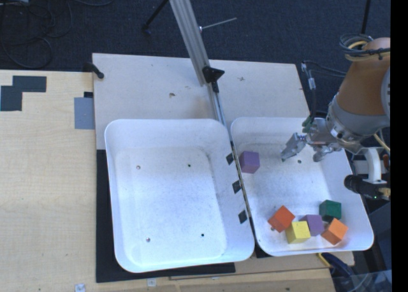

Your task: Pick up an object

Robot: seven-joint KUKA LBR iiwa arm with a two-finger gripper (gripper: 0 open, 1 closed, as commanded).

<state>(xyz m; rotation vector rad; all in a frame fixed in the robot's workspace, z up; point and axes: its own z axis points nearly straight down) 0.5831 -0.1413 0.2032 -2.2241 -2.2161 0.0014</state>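
Tool point(301, 147) hovering over right bin point(357, 236), fingers spread, nothing held. Purple cube point(249, 161) alone near divider, just left of tool: easiest target. Best centred over cube, then straight down, clear of bin wall.

Two white bins point(172, 201) sit side by side, and the right one holds six blocks: two purple point(249, 161), two orange point(281, 219), one yellow point(297, 231), one green point(330, 208).

no readable text, labels or numbers anywhere.
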